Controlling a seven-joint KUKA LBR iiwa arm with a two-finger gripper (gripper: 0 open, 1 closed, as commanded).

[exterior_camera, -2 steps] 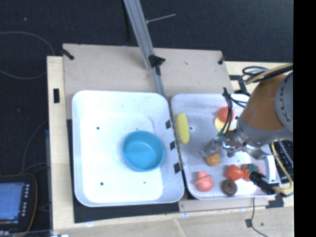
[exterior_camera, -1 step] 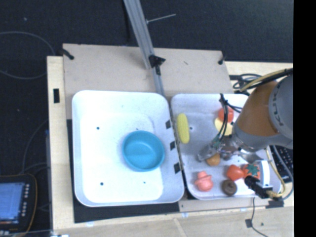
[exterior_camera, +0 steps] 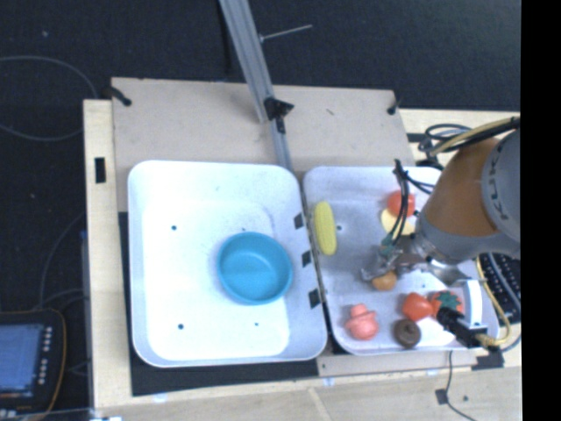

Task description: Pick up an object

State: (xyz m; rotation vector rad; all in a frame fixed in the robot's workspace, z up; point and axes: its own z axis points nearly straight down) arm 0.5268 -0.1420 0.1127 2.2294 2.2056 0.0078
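Over the right bin [exterior_camera: 351, 191], seen from the fixed overhead camera, the gripper [exterior_camera: 387, 266] is lowered near the bin's middle, and a small orange object [exterior_camera: 384, 281] is found directly beneath it, touching or nearly touching the tip. Whether the pincer is apart, together or clamped cannot be told; its tip is too small and too blurred. The orange object is judged the likely target, lying just toward the bin's front edge from the gripper, with no clear long axis. A yellow corn-like piece [exterior_camera: 325, 227] is laid lengthwise along the bin's left wall, well apart from the gripper. A pink toy [exterior_camera: 361, 321] and a brown ring [exterior_camera: 407, 332] are set by the front rim, a red piece [exterior_camera: 417, 306] beside them. Left of the right bin, a blue bowl [exterior_camera: 254, 267] is sat in the other bin [exterior_camera: 175, 200].
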